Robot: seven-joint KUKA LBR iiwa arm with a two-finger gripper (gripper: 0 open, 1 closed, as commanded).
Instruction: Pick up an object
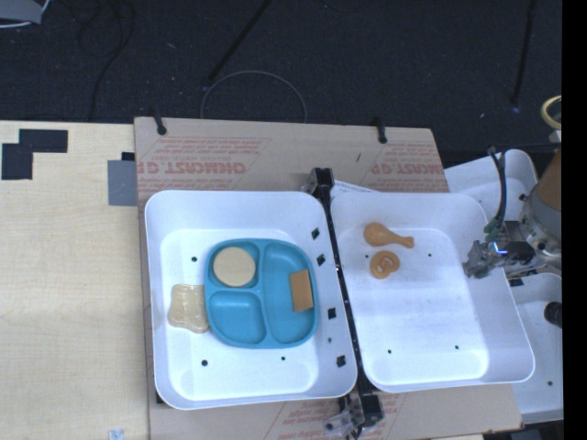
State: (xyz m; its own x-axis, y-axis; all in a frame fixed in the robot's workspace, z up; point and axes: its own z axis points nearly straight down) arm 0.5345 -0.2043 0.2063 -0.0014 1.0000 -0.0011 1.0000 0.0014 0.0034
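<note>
In the right bin (431, 337) lie two tan objects: a drumstick-like piece (386, 236) near the back and a pretzel-like ring (384, 264) just in front of it. The left bin (174, 365) holds a blue divided tray (248, 324) bearing a round tan cookie (233, 266) and a brown rectangular piece (301, 291). A pale toast-like slice (188, 307) lies beside the tray's left edge. My gripper (483, 258) hangs at the right bin's right rim, apart from the tan pieces.
The two bins rest on a cardboard sheet (284, 159) over a light wooden bench (64, 282). A black divider clamp (330, 273) runs between the bins. Cables and the arm's wrist (541, 236) crowd the right side.
</note>
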